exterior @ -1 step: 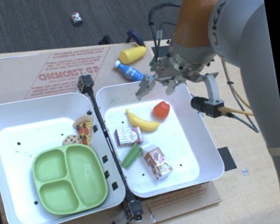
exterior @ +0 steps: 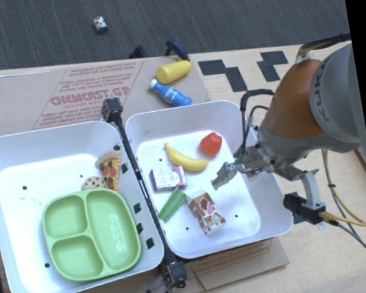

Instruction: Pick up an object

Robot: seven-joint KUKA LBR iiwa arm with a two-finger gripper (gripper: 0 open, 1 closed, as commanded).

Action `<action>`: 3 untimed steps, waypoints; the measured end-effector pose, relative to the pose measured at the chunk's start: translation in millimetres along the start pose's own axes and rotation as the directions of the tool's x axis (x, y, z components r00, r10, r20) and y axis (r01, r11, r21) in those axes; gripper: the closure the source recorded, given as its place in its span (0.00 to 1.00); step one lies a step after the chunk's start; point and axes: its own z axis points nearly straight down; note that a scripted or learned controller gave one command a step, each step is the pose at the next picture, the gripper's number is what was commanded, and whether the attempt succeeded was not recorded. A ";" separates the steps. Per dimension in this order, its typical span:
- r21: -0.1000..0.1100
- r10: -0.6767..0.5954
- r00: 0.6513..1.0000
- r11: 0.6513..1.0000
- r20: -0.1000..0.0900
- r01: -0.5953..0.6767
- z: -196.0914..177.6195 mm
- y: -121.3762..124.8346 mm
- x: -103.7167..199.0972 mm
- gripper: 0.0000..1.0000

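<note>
The left bin lay well to the left of the gripper and carried a green divided plate. At the plate's upper right edge sat a cookie, with a pizza slice just beside it against the wall between the bins.

The right bin held the remaining pick candidates, all to the left of the gripper:
- a small pink-and-white carton, farthest left, level with the gripper
- a green stick-shaped item, below the carton and tilted
- a banana, above and left of the gripper, its curve opening upward
- a brown-and-white carton, lying flat, below and left of the gripper
- a red tomato-like item, the nearest object, just above and left of the gripper

The gripper stood over the right part of the right bin, its tip pointing left. Whether its fingers were spread or pressed together could not be told. No object was seen between them, and none touched the tip.

Beyond the bins, on the bench above the gripper, lay a yellow bottle and a blue bottle close together
</note>
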 end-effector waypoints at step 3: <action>-0.001 -0.003 1.000 1.000 -0.002 0.003 47.8 -26.8 29.4 0.00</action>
